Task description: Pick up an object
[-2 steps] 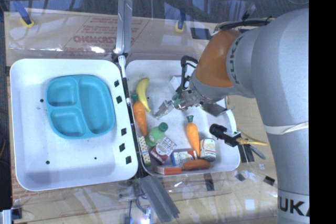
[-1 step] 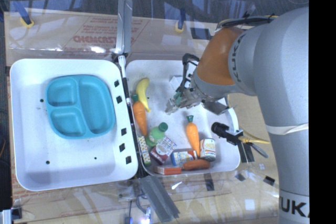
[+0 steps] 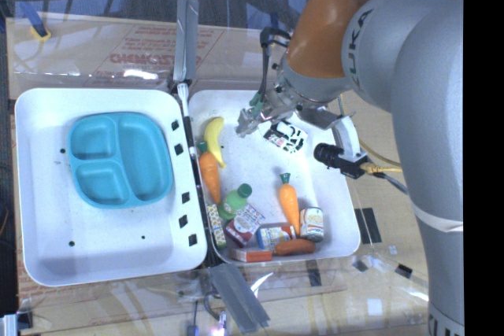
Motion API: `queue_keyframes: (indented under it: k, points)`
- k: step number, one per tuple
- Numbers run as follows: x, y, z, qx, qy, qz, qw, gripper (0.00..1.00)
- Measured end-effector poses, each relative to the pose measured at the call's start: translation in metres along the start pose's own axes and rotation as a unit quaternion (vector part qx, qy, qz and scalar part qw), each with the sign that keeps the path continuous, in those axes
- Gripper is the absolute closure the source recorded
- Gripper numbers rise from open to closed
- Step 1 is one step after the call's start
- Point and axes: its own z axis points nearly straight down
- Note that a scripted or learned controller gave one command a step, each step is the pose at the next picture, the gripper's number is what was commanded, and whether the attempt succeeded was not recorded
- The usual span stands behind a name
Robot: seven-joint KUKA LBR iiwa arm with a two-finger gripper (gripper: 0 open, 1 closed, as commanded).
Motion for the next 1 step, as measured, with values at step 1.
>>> queue_keyframes:
  k: [1]
  points:
    - [-0.0365,-0.0281,0.0345,0.002,0.0,0.035,0.9994,1.0]
